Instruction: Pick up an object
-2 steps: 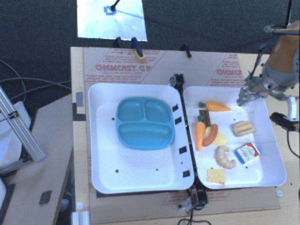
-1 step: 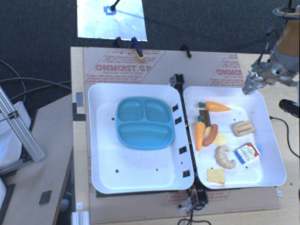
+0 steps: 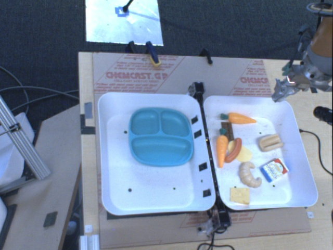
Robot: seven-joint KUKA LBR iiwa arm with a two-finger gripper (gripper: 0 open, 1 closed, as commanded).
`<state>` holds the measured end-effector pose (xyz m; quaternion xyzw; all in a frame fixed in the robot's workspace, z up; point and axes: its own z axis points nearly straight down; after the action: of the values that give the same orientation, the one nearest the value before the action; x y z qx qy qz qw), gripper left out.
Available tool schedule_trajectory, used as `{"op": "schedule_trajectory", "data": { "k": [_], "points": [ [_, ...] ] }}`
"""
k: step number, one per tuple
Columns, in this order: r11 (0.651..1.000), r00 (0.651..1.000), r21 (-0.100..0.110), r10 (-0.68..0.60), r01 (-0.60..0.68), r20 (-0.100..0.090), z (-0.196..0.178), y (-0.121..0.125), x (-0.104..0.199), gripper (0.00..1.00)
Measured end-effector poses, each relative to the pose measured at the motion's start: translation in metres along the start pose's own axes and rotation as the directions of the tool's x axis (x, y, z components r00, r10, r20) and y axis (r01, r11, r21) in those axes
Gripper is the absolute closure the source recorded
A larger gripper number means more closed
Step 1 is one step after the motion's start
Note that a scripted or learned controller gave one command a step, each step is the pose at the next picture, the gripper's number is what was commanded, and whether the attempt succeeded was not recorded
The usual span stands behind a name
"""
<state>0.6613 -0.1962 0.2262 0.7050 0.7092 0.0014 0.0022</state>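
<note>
Near edge of the right bin (image 3: 304, 191): a square cracker (image 3: 240, 195) lies flat by the front wall, close to the divider between the bins. Just behind it, a curled croissant (image 3: 250, 174), and to its right a small blue-and-white carton (image 3: 274, 170) with a red patch, lying tilted on the bin floor.

Mid bin: a bread roll (image 3: 269, 142) sits alone toward the right side. To the left, a cluster: a carrot (image 3: 222, 150) standing lengthwise near the divider, a sausage (image 3: 234, 149) touching its right side, a pale yellow slice (image 3: 243, 154) partly under the sausage, and a dark brown bar (image 3: 228, 128) running back from the cluster.

Far part of the bin: a second carrot (image 3: 241, 119) lies crosswise, green end to the left, just behind the brown bar.

Left bin (image 3: 112, 191): a blue divided plate (image 3: 161, 137) with three compartments, roughly centred, nothing on it.

Gripper (image 3: 281, 93) hangs above the far right corner of the right bin, over the rim, well apart from all the food items. Nothing between its fingers. Can't tell from this angle whether the jaws are open or closed. Arm (image 3: 320, 56) comes in from the right edge.

Behind the bins: cardboard sheet (image 3: 130, 74) with red print, clamps (image 3: 153, 53) on its far edge, and a shiny metal plate (image 3: 122, 14) on the dark floor.
</note>
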Motion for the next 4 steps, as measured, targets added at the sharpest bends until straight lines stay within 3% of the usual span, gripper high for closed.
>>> {"op": "schedule_trajectory", "data": {
  "k": [4],
  "points": [
    [1.000, 1.000, 0.006, -0.003, 0.003, -0.003, 0.020, -0.060, 0.174, 1.00]
  ]
}}
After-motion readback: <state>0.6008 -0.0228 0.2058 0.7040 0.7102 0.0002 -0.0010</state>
